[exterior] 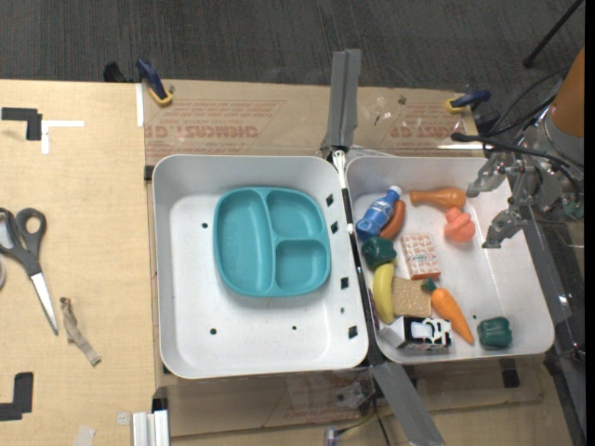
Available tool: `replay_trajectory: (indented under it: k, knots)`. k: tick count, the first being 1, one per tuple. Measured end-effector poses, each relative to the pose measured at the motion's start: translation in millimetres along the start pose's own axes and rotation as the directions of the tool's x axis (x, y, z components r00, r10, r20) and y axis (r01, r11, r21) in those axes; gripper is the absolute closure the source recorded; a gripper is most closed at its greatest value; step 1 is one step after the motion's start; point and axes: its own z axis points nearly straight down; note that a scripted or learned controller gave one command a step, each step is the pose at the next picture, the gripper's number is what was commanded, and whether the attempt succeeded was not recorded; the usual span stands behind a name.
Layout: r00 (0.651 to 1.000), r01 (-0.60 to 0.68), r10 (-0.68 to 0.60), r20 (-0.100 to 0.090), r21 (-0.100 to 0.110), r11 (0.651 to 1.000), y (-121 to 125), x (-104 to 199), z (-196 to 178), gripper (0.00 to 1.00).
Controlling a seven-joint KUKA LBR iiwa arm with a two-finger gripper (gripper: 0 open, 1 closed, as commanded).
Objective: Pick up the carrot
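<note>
Carrot (452, 312) tapered, orange, green-topped, beside square tan bread slice (406, 296).

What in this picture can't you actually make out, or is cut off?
- Arm: cut off by the camera view's right edge.
- Writing on the small carton: too small to read.
- Toy car: partly behind the right bin's front wall.
- Banana: top tucked under a dark green toy.

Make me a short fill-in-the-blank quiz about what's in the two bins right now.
1. The teal divided plate lies in the ____ bin.
2. The carrot lies between the slice of bread and the green ____.
3. The pincer hovers over the right bin's ____ edge.

Missing words: left; pepper; right
</note>
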Motion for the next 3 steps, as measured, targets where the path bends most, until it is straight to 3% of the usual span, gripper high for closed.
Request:
replay_trajectory:
  k: [1, 2, 3]
  knots:
    - [0.933, -0.359, 0.359, -0.002, 0.0, 0.933, 49.6, 53.2, 97.9, 0.0]
    - [0.893, -0.449, 0.449, 0.037, -0.013, 0.893, 44.2, 94.5, 118.4, 0.0]
    - [0.895, -0.444, 0.444, 0.033, -0.013, 0.896, 45.6, 94.0, 108.9, 1.0]
